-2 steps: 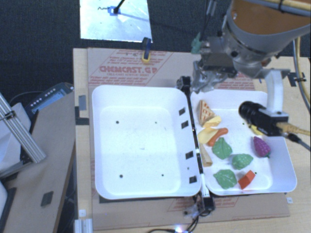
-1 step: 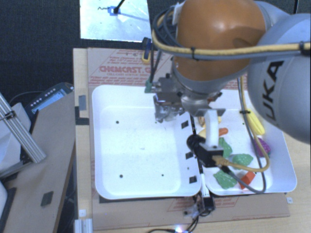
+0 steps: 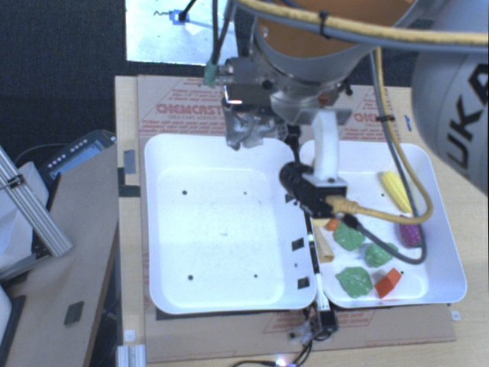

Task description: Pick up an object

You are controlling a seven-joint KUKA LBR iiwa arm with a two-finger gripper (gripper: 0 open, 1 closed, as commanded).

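Observation:
My gripper hangs over the far edge of the left bin, close to the wall shared with the right bin; nothing shows in its grasp. The loose objects all lie in the right bin. A yellow corn-like piece rests toward the far right, with a purple piece just in front of it. Three green pieces sit in the near half, beside an orange-red block. A small orange bit and a tan wedge lie against the bin's left wall.
The big grey and orange arm fills the top of the view and hides the far part of the right bin. Both bins stand on a cardboard sheet. A grey device and metal rails lie left of the bench.

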